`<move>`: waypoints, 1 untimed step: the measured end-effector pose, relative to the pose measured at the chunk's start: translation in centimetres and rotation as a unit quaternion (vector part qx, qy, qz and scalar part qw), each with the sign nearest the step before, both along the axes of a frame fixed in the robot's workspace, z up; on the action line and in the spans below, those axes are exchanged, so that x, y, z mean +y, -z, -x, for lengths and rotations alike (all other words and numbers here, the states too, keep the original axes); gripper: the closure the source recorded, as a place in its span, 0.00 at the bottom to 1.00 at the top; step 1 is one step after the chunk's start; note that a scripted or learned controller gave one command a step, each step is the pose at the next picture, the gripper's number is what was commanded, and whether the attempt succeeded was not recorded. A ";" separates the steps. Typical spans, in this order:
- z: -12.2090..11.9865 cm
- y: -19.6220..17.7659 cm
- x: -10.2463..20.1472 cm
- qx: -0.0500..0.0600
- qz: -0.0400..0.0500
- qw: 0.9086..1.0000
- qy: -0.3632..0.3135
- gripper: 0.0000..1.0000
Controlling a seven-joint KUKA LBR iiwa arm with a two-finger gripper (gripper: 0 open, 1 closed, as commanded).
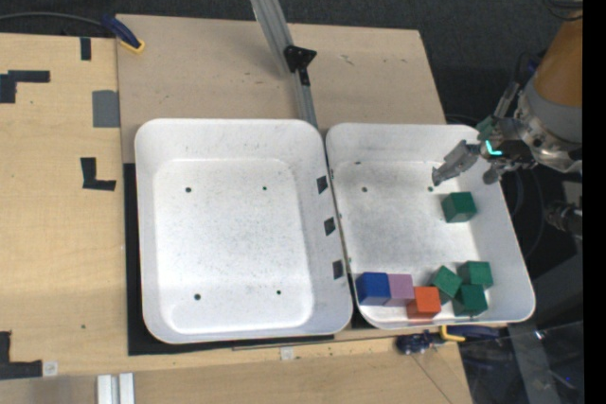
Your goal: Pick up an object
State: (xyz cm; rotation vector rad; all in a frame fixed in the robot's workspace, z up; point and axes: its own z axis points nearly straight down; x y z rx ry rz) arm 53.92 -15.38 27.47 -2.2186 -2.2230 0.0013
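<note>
Two white bins are borne by the desk; in the right bin a lone green cube is seen, others clustered at the near edge; the end effector is held released just above it; descent is judged next.

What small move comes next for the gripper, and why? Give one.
Probably a short shift toward the lone green block, then down. The gripper sits just above it in the right bin, and that block stands apart from the cluster at the bin's near edge.
</note>
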 end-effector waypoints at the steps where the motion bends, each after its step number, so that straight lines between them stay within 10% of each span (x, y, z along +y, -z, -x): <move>1: 0.0 0.0 0.0 0.000 0.000 1.000 0.000 0.00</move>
